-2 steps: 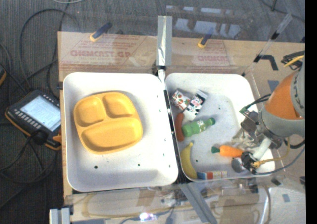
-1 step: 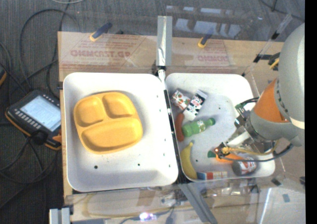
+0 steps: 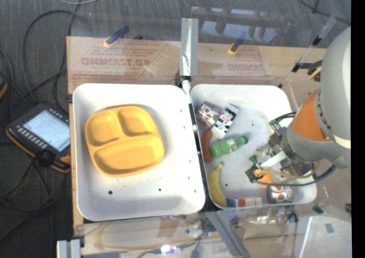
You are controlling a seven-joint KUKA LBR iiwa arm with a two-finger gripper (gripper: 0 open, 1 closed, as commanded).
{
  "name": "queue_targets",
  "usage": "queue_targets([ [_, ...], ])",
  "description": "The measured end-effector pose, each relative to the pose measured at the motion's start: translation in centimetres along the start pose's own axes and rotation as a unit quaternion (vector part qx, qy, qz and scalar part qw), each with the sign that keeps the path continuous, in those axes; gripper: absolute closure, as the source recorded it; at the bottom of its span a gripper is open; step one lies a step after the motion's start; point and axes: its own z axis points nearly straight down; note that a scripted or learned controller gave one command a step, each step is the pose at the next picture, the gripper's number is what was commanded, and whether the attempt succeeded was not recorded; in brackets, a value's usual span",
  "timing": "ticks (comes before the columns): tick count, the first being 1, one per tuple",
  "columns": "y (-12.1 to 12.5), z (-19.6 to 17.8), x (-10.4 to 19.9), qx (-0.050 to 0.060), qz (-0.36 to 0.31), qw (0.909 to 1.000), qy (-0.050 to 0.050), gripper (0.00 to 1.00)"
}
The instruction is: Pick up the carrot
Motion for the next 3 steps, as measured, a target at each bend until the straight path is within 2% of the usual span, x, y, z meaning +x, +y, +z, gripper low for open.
queue_targets([
  [1,-0.1,-0.6,-0.3,0.003,0.0,1.0,-0.005,1.0],
  [2,-3.5,-9.2,1.0,0.007,0.109,0.994,-0.012,1.0],
  [3,-3.5,-9.2,1.0,0.007,0.109,0.994,-0.012,0.0],
])
